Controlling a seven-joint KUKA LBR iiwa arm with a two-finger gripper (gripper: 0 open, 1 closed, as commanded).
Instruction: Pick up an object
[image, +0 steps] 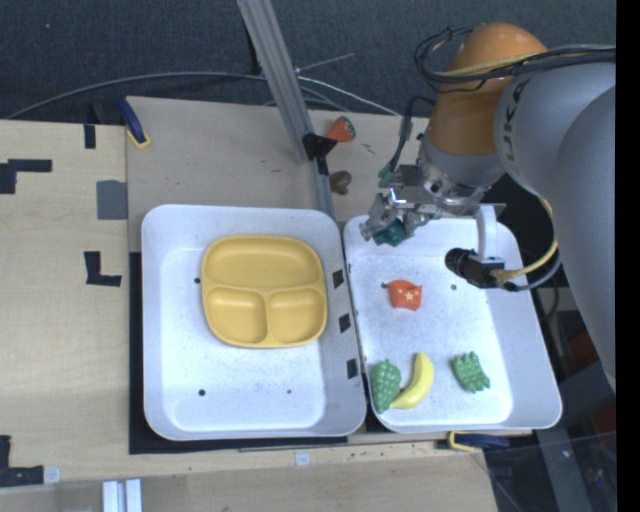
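Reading this as lift stage: hand (388, 228) at upper centre-right of frame, over the right bin (520, 330) top-left corner, apparently clamped on a small dark-green object (391, 236). Next I'd raise straight up and confirm it stays gripped.

A robotics test lab is being shown here: a grey industrial arm (560, 130) with an orange band is being run over a plywood bench (220, 150), where two shallow white bins (160, 300) are being kept side by side. Toy food, a plastic banana (416, 381) among it, is being used as test pieces. Cables (200, 85) are being trailed across dark carpet behind.
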